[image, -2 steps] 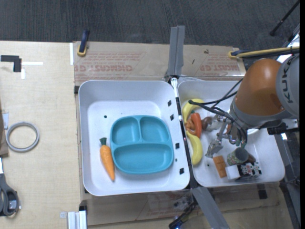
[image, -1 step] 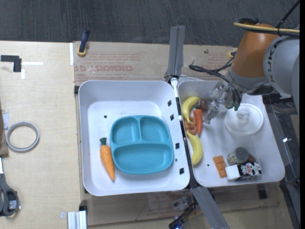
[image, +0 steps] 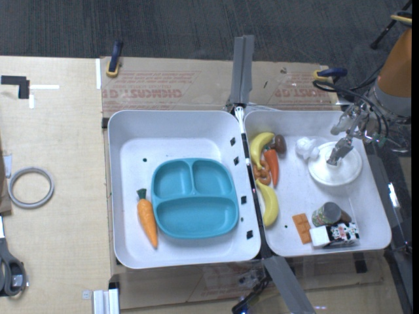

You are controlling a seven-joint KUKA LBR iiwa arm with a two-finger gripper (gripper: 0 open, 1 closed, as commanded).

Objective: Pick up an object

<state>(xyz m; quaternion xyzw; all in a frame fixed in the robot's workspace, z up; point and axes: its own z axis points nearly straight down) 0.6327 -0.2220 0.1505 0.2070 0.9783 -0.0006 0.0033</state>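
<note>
My gripper (image: pixel 336 156) hangs low over a white round dish (image: pixel 340 172) in the upper right of the right bin (image: pixel 373 241). A crumpled white object (image: pixel 304 148) lies just left of the dish. Along that bin's left side lie two bananas (image: pixel 268 203), an orange-red carrot-like piece (image: pixel 272 167) and a small brown item (image: pixel 279 142). Near its front sit an orange block (image: pixel 301 227), a small jar (image: pixel 329 212) and a white printed box (image: pixel 335 235). The left bin (image: pixel 124 142) holds a blue divided plate (image: pixel 195 198) and a carrot (image: pixel 147 220).
The arm's orange band (image: pixel 399 70) enters at the upper right, with cables beside it. A grey divider bar (image: pixel 242 70) runs between the bins. On the bench to the left lie a tape ring (image: pixel 29 187) and scissors (image: pixel 10 277).
</note>
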